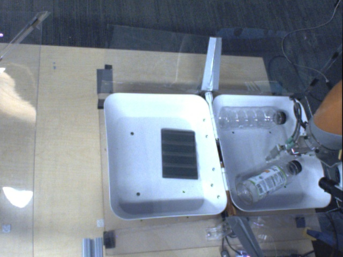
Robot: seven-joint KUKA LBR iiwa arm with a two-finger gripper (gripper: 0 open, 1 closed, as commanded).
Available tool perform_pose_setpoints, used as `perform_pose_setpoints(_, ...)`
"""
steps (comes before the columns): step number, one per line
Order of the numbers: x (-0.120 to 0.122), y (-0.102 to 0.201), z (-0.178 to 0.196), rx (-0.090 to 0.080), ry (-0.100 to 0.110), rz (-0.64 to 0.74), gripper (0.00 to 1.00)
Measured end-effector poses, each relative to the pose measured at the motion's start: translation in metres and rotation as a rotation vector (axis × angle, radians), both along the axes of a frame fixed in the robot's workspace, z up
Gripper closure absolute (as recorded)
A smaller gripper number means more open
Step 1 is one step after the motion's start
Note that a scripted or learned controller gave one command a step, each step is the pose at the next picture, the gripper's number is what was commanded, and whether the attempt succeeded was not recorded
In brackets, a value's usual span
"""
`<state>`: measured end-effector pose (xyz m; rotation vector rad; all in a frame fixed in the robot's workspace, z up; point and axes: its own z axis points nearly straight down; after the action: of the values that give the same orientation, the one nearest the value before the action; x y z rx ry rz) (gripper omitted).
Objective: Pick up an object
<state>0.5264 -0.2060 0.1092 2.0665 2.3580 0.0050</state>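
Arm (328, 119): grey casing, rounded | Band: orange, above wrist | Tool (284, 150): small pale metallic fingers with a green spot | Cables: dark, beside wrist

Single fixed camera above the bench (59, 143), slanted down over both white bins (115, 159), whole bench in frame.

Soft, even light; bench glare
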Motion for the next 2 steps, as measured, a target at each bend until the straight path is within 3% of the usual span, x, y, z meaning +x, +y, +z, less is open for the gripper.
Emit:
perform_pose_setpoints(1,-0.034,0.024,-0.019,-0.005,-0.010,0.229,0.00)
perform_pose_setpoints(2,-0.030,0.025,-0.007,-0.008,-0.019,0.228,1.00)
